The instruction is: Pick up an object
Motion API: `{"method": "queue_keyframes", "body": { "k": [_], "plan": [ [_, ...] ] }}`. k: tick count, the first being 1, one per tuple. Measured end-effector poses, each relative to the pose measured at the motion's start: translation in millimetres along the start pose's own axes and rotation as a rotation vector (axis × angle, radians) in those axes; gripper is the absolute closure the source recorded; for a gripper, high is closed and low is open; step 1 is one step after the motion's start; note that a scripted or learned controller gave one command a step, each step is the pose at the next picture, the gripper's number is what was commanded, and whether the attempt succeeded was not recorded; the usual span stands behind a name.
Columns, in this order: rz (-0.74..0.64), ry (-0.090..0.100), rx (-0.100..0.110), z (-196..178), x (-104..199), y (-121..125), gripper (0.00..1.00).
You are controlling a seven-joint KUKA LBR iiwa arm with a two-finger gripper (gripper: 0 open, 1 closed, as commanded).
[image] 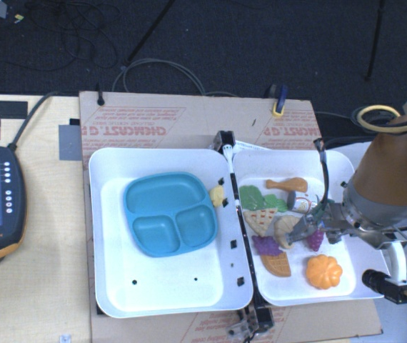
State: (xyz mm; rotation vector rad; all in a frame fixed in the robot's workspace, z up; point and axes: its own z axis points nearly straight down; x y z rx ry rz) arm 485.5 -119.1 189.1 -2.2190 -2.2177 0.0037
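Toy food fills the right white bin (346, 164): an orange pumpkin (323, 271), a drumstick (288, 185), purple grapes (265, 246) and green leaves (262, 198). The pincer (305, 229) sits low among them; whether it is wide or closed cannot be told. A blue tray (170, 214) lies in the left bin (111, 263)

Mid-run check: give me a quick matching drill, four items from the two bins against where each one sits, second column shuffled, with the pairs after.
Things:
1. blue divided plate
2. orange pumpkin
3. drumstick
4. small yellow piece

Places:
A. far side of the right bin
B. near corner of the right bin, below the tool
C. middle of the left bin
D. left bin's right edge, beside the divider

Pairs: 1-C, 2-B, 3-A, 4-D
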Motion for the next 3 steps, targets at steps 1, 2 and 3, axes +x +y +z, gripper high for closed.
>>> {"method": "queue_keyframes", "body": {
  "k": [1, 2, 3],
  "plan": [
    [-0.001, -0.001, -0.002, 106, 21, -8, 0.00],
    [0.006, 0.000, -0.001, 92, 18, -7, 1.00],
    [-0.008, 0.000, -0.012, -4, 84, 42, 1.00]
  ]
}}
